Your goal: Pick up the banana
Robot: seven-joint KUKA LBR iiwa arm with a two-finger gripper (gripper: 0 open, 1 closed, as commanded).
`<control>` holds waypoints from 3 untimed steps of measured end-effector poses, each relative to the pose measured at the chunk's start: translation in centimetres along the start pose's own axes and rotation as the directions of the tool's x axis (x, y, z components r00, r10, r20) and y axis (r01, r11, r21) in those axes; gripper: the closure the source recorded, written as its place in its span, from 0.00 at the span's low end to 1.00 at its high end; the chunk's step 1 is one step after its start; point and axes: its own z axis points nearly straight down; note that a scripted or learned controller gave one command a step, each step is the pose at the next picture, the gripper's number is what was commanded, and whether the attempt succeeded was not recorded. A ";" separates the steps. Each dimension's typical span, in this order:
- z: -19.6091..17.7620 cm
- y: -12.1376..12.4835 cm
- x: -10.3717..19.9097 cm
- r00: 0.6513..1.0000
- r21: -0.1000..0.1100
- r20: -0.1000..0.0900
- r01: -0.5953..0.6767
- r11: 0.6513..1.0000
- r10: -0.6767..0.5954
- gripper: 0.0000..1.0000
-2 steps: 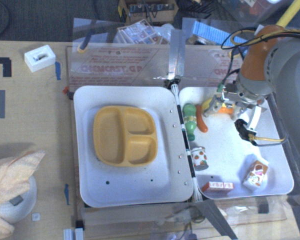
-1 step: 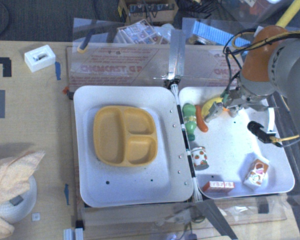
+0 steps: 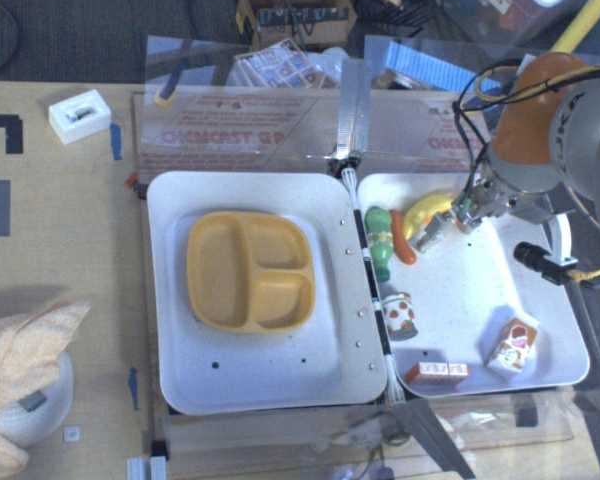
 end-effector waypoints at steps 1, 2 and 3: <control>-0.9 0.3 -0.3 1.000 -0.011 0.014 0.004 1.000 -0.004 1.00; -0.6 0.0 -0.1 1.000 0.001 0.006 0.003 1.000 -0.003 0.00; -0.1 -0.7 5.6 0.999 -0.044 0.025 0.048 0.998 -0.047 0.00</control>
